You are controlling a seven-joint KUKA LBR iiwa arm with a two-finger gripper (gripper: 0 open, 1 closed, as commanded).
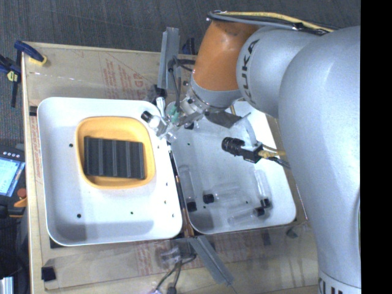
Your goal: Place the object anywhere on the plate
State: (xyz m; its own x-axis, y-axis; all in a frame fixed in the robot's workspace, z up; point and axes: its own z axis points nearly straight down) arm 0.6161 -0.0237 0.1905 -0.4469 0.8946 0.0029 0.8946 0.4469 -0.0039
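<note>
A yellow plate (pixel 114 128) with a dark ridged middle lies in the left white bin (pixel 67 219). My gripper (pixel 163 122) hangs over the rim between the two bins, just off the plate's upper right corner. At its tip I see a small clear piece with a black cap (pixel 147 116), reaching toward the plate. The arm's orange band (pixel 220 54) and grey body hide most of the gripper from above.
The right bin (pixel 278 216) holds several clear tube-like items with black caps (pixel 209 198) (pixel 264 204) near its front wall. A black plug on a cable (pixel 237 146) hangs over the bin's middle. A metal bracket (pixel 166 54) stands behind the bins.
</note>
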